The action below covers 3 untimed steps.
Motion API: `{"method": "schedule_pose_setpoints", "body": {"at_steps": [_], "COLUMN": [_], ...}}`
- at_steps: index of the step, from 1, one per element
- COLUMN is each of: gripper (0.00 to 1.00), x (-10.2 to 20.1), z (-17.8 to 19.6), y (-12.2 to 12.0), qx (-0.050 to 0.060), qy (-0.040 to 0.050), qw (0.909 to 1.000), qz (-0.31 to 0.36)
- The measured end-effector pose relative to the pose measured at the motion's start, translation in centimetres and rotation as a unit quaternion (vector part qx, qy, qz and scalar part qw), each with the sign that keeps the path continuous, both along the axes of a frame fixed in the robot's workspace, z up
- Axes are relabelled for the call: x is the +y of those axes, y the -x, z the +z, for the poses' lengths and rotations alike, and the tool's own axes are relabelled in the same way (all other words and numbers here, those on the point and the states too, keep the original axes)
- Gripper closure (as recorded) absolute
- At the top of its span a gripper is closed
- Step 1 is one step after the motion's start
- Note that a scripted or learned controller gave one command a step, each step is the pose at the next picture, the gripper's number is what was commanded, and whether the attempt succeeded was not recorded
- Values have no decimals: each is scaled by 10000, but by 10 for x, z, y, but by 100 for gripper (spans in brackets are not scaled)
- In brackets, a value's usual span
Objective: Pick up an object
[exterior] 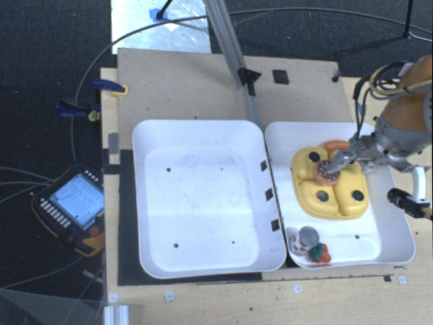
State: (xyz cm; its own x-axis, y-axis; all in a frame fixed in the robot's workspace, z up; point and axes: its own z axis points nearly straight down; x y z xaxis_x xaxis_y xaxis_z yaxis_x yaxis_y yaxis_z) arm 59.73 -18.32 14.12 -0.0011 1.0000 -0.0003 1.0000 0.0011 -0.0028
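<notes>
the gripper (329, 170) sits low at right of the frame, on the yellow tray-like object (331, 193) in the right bin (392, 246), apparently positioned for grasping; whether it grips cannot be told.

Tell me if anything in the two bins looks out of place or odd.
Nothing looks spilled or broken. The yellow tray lies slightly askew in the right bin, with the gripper down at it. Small items are bunched in that bin's near left corner.
</notes>
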Motion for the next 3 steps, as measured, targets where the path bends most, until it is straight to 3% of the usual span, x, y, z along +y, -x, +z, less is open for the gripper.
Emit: {"method": "schedule_pose_setpoints", "body": {"at_steps": [1, 2, 3], "gripper": [0, 100, 100], "x": [0, 0, -10], "z": [-15, -5, 48], "y": [-4, -5, -9], "qx": [-73, -83, -53], "qy": [16, 4, 13], "qw": [10000, 10000, 10000], "qz": [21, 27, 15]}}
